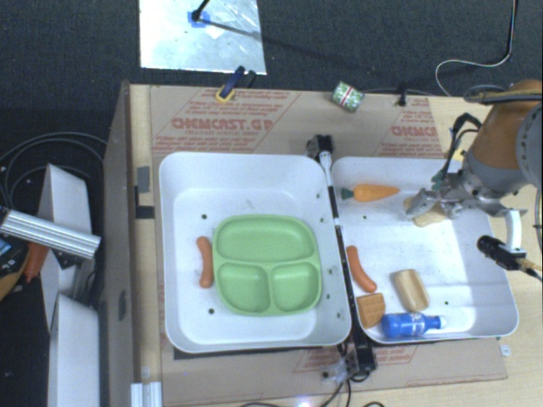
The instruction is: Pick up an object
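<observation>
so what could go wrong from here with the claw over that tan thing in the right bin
1. The claw sits over a small tan object that looks low and flat, so it may slip out rather than lift.
2. The carrot lies just to the side and could get nudged.
3. The object is near the right bin's far rim, leaving little room to reposition.

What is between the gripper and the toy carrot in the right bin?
Nothing visible. The gripper sits just right of the toy carrot, with bare bin floor between them; a tan object lies under the gripper.
</observation>
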